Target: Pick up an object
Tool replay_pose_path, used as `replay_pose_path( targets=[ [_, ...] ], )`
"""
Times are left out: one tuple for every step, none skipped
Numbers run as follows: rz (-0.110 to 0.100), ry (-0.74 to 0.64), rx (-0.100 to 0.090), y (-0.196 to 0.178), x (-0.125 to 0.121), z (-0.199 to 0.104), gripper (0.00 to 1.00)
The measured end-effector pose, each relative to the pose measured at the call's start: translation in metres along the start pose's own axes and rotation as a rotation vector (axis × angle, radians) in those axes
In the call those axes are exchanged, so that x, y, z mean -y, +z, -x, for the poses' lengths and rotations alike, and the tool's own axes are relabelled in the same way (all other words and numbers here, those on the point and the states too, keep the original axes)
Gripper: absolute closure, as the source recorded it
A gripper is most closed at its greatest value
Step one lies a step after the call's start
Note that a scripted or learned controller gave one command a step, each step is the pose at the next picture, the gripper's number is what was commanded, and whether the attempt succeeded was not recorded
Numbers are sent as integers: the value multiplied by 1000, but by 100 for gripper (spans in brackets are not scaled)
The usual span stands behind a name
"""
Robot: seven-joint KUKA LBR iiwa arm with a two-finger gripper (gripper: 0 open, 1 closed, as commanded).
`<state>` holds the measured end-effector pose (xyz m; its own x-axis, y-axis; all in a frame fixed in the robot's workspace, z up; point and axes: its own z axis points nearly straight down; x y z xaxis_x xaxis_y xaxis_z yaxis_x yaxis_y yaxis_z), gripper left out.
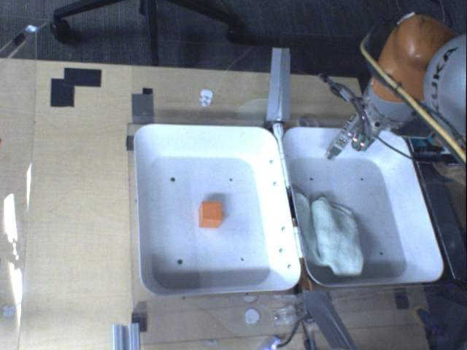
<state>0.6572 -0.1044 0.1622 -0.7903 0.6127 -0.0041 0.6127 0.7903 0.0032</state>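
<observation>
An orange cube (pixel 211 214) sits near the middle of the left bin (pixel 153 268). A crumpled white cloth (pixel 332 235) lies in the right bin (pixel 423 268), against its left wall and toward the front. My gripper (pixel 345 143) hangs over the back edge of the right bin, well behind the cloth and far to the right of the cube. I see nothing between its fingertips.
A metal divider post (pixel 278 86) stands at the back between the two bins. The wooden bench (pixel 66 217) stretches to the left with black tape marks (pixel 73 84). A chair base (pixel 149 6) is on the floor behind.
</observation>
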Motion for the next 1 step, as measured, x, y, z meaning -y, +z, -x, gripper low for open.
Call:
replay_pose_path(
  targets=[
    [5,-2,6,-12,-3,1,100]
  ],
)
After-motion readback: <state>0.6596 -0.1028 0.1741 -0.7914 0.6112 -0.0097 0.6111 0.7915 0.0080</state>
